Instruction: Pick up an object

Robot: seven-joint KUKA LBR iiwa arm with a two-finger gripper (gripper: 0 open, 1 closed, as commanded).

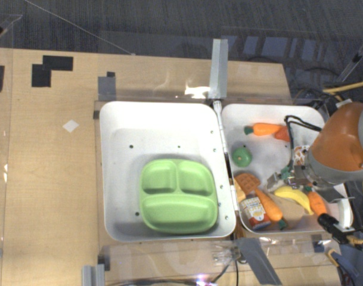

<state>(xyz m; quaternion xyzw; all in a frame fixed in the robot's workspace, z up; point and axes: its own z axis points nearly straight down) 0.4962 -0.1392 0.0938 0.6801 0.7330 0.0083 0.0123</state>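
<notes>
Tabletop [50, 177]: pale wood surface that carries both white bins side by side.
Left bin [118, 159]: the landmark for all places below; shallow, white, with rounded corners.
Right bin [261, 113]: touching the left bin's right wall, and crowded with toy food.
Arm [342, 145]: grey with an orange band, reaching in from the right of the left bin, over the right bin's right half.
Green plate [179, 195]: three-compartment tray lying flat inside the left bin, toward its lower middle.
Claw [293, 174]: low over the right bin, well to the right of the left bin; whether it is released or clenched cannot be told.
Banana [293, 196]: yellow, just beneath the claw.
Upper carrot [263, 130]: orange, in the right bin's upper part.
Lower carrot [269, 204]: slanted, left of the banana.
Bottle [254, 212]: small, red-labelled, near the divider at the bottom.
Green fruit [241, 156]: round, just right of the divider.
</notes>
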